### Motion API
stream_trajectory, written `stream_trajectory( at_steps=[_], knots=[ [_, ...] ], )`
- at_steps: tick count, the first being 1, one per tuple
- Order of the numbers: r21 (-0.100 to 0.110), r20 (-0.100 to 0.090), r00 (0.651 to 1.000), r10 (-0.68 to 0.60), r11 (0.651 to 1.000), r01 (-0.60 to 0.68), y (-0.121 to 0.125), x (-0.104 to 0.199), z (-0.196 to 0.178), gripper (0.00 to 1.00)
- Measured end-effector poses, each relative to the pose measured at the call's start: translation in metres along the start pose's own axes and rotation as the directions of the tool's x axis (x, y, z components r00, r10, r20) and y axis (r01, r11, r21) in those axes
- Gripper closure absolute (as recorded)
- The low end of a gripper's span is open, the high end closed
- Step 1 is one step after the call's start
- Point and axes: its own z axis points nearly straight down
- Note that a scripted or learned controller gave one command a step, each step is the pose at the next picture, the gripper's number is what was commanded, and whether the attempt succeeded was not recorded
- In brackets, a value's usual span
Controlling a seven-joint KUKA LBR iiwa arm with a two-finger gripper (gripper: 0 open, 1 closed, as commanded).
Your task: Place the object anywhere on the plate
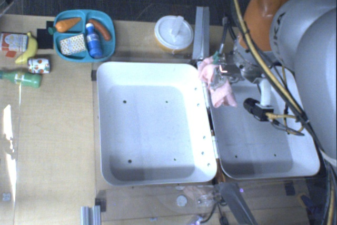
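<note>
A soft pink object [221, 93] hangs over the left rim of the right bin [263, 160], beside the divide between the two bins. My gripper [218, 72] comes in from the right and is shut on the pink object's top, so its lower part dangles below the fingers. The blue divided plate [108, 29] sits on the bench at the back left, beyond the left bin [152, 129]. It holds an orange carrot-like piece, a blue bottle, a sausage-like piece and a pale patterned item.
A white lidded cup [174, 33] stands behind the bins, next to a grey post [200, 34]. A banana [27, 49], a small can [38, 65], a green bottle [21, 78] and a carton [11, 42] lie at the far left. Cables [274, 113] trail over the right bin.
</note>
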Motion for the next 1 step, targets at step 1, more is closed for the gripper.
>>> stream_trajectory(
  at_steps=[1],
  knots=[
    [-0.001, -0.001, 1.000, -0.009, 1.000, 0.009, 0.0012, 0.0013, -0.0401, 1.00]
  ],
)
